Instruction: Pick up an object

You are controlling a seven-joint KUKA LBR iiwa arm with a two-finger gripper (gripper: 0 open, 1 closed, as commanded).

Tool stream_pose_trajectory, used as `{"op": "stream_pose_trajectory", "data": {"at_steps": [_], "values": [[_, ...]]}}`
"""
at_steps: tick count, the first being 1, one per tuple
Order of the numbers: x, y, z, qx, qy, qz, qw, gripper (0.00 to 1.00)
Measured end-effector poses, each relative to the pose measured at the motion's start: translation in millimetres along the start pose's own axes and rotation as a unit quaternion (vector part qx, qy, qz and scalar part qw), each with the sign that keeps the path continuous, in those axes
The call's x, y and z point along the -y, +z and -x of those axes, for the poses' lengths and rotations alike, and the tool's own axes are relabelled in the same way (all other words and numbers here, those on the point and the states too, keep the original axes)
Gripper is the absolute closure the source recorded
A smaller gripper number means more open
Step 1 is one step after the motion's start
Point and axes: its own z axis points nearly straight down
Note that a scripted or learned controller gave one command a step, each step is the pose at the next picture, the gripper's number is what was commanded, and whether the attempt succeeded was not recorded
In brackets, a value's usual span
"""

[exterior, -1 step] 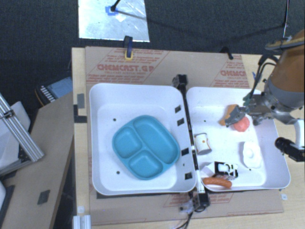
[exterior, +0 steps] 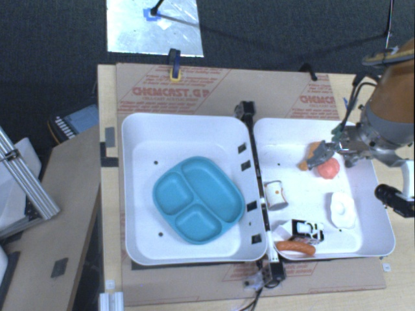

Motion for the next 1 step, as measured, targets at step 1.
{"op": "stream_pose_trajectory", "data": {"at_steps": [1], "values": [[-3.2, 61.2, 3.6, 0.0, 0.001, -0.003, 1.0, 0.0]]}}
